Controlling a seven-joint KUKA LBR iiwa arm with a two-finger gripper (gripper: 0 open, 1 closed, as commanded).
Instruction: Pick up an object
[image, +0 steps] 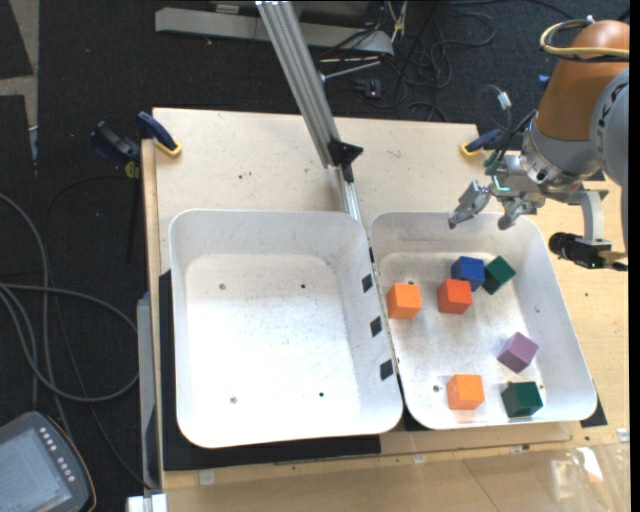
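Several small blocks lie in the right bin (560, 300): an orange cube (404, 300), a red-orange cube (454, 296), a blue cube (468, 269), a dark green cube (498, 273), a purple cube (518, 351), a second orange cube (464, 391) and another dark green cube (522, 398). My gripper (489, 212) hangs above the far edge of the right bin, up and right of the blue cube. Its fingers are spread open with nothing between them.
The left bin (200, 300) sits beside the right one. A slanted metal pole (305, 80) runs down to the gap between the bins. Clamps (160, 133) (478, 143) grip the board's far corners. Cables lie on the floor at left.
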